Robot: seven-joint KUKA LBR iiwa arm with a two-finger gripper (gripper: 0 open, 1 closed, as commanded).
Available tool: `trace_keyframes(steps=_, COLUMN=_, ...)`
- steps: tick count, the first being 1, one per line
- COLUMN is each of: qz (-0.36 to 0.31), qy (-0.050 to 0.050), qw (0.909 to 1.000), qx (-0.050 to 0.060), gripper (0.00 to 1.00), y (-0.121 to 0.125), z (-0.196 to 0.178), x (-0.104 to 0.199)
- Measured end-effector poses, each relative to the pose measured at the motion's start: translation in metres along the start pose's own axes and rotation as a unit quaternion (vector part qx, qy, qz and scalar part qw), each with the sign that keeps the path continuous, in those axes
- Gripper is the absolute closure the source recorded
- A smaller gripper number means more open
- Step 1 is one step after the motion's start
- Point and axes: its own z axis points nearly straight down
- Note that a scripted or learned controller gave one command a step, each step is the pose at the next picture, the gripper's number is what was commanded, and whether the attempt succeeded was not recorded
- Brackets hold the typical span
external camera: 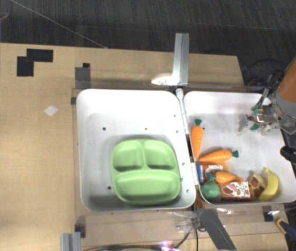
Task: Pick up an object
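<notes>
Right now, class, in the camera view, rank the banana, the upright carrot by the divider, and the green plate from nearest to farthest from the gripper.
1. Banana: right bin's lower right corner, below the gripper.
2. Upright carrot: right bin, against the divider. A close call with the banana.
3. Green plate: left bin, clearly farthest.

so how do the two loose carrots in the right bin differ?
The carrot by the divider lies along the divider, its green top toward the far wall. The carrot mid-bin lies across the bin, green top pointing right, and looks thicker. Both are orange with green tops and lie flat on the right bin floor.
</notes>
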Motion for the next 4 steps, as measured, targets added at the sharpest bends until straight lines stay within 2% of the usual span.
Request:
trace_keyframes(steps=1, qz=-0.020, qy=-0.001, qw=0.9998, qx=-0.003, gripper=0.00, y=0.031, z=0.022, x=0.007)
trace_keyframes(steps=2, qz=0.017, qy=0.001, qw=0.9999, qx=0.001, gripper=0.00, y=0.070, z=0.022, x=0.008)
trace_keyframes(steps=3, qz=0.006, qy=0.000, qw=1.0000, qx=-0.002, gripper=0.00, y=0.061, z=0.023, x=0.008)
trace_keyframes(steps=4, qz=0.002, qy=-0.002, qw=1.0000, qx=-0.006, gripper=1.00, y=0.065, z=0.008, x=0.009)
